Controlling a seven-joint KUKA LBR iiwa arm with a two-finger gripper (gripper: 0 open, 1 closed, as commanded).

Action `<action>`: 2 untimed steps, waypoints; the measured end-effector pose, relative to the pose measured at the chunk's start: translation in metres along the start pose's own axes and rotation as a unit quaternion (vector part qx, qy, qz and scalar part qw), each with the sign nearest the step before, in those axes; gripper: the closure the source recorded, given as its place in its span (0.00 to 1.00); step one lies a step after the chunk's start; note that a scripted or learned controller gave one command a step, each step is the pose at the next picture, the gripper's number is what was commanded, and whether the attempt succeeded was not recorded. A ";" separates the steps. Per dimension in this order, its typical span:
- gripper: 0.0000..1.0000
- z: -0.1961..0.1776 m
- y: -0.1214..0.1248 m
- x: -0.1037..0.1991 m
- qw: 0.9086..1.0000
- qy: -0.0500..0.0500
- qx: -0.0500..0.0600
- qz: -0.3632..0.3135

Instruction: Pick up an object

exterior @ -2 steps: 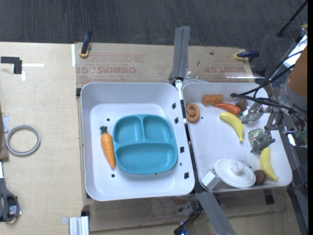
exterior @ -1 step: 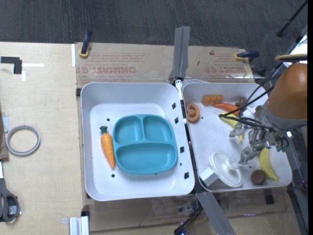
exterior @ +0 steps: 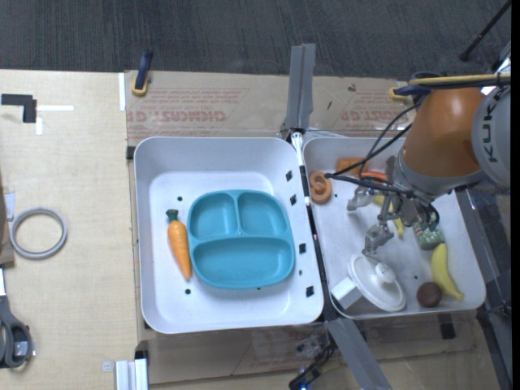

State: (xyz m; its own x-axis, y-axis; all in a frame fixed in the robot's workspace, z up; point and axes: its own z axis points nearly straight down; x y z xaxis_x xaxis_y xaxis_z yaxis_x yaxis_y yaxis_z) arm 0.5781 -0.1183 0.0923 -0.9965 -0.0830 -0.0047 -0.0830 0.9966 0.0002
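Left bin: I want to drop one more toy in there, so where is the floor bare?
Bare floor in the left bin runs behind the blue plate and along the front wall. Tight between the carrot and the plate. The right bin is crowded around the gripper.

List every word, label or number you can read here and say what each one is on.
"CHEMICALS", printed upside down in red on the cardboard sheet behind the left bin; smaller red lines under it are too blurred to read.
"KU", the visible start of a word cut off at the edge, on the grey arm.
More red print on the cardboard behind the right bin: unreadable.
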 end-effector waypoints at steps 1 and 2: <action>0.00 -0.001 -0.104 0.000 0.999 0.000 0.001 0.036; 0.00 -0.001 -0.094 0.028 0.991 0.001 0.001 0.133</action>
State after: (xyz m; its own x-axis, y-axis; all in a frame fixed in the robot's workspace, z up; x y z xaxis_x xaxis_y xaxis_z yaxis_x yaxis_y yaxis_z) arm 0.5580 -0.2142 0.0927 -0.9833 0.1820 -0.0031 0.1820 0.9833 0.0000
